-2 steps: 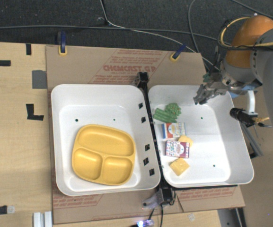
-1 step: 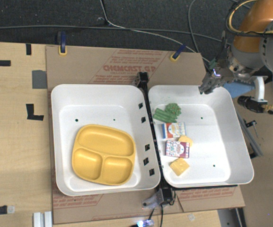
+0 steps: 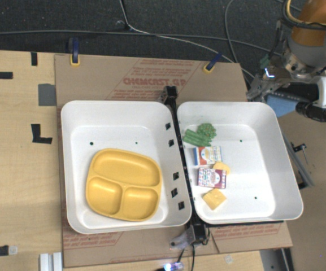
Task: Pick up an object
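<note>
Right bin (image 3: pixel 264 168), left half: green broccoli toy (image 3: pixel 201 134) lying flat, nearest far wall. Just below it, small printed carton (image 3: pixel 208 154), flat. Next, pink-and-white packet (image 3: pixel 212 178), flat, touching small yellow piece (image 3: pixel 222 167) at its upper right. Nearest front wall, yellow cheese wedge (image 3: pixel 214 199), tilted. Left bin (image 3: pixel 78 151): yellow divided plate (image 3: pixel 123 183), three compartments, upright.

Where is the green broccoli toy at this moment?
The broccoli toy lies in the right bin, near its upper left corner beside the divider between the bins, just above the small carton.
</note>
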You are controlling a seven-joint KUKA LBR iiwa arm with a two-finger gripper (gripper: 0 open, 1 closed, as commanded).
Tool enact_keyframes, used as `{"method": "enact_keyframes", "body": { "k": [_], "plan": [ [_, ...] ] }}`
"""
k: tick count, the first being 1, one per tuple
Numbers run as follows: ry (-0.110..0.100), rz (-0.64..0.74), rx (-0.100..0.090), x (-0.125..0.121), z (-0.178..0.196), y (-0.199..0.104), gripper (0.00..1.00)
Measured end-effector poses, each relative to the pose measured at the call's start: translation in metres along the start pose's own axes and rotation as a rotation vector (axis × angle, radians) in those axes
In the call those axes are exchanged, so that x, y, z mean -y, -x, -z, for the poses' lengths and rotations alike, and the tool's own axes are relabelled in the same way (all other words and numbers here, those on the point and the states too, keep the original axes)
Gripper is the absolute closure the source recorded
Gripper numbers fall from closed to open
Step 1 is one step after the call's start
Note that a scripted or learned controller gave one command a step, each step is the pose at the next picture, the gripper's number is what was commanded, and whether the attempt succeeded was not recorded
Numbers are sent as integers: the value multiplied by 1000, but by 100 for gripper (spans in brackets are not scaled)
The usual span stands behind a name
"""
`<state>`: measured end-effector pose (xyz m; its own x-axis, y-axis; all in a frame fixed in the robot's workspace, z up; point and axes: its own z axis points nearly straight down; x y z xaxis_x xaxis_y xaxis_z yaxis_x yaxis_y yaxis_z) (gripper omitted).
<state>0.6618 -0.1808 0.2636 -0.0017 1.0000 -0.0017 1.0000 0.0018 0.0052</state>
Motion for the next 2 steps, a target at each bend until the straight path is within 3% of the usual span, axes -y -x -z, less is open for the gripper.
{"method": "enact_keyframes", "body": {
  "k": [2],
  "plan": [
    [-8,2,-2,43,-15,-86,100]
  ]
}}
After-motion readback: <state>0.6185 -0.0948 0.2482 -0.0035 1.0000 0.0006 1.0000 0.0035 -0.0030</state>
